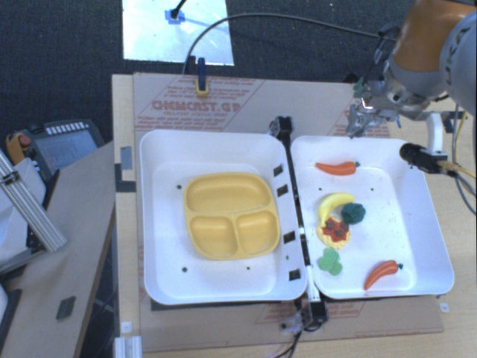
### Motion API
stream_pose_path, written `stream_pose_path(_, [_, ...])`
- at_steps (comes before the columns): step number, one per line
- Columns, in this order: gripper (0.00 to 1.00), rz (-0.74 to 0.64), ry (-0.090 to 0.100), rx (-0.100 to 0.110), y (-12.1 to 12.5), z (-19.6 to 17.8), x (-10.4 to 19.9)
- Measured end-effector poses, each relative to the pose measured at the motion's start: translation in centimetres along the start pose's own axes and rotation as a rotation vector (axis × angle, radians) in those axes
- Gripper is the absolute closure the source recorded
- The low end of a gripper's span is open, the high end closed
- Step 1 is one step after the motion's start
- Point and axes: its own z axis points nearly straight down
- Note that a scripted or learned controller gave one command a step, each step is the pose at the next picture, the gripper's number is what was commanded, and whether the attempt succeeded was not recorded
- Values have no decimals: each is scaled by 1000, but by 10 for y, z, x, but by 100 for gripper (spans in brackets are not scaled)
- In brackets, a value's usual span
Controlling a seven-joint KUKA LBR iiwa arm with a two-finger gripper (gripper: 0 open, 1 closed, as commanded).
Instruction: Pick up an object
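The carrot (336, 168), lying near the far wall of the right bin (428, 222), is judged light, stiff and smooth; a grasp across its middle is advised. The gripper (365, 124) is poised beyond the rim, nothing held; finger spread cannot be told.

Bright, even light falls from overhead, so both white bins (223, 144) look nearly washed out and cast only thin, soft shadows along their rims. A metal sheet (176, 19) at the upper left of the frame glares pale against the dark, grainy floor. The arm (436, 32) at the upper right looks slightly soft, and fine detail is coarse throughout.
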Motion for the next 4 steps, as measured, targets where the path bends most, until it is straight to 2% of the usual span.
stream_pose_path(2, [100, -1, 1, 5, -39, 25, 99])
stream_pose_path(4, [100, -1, 1, 5, -87, 30, 196])
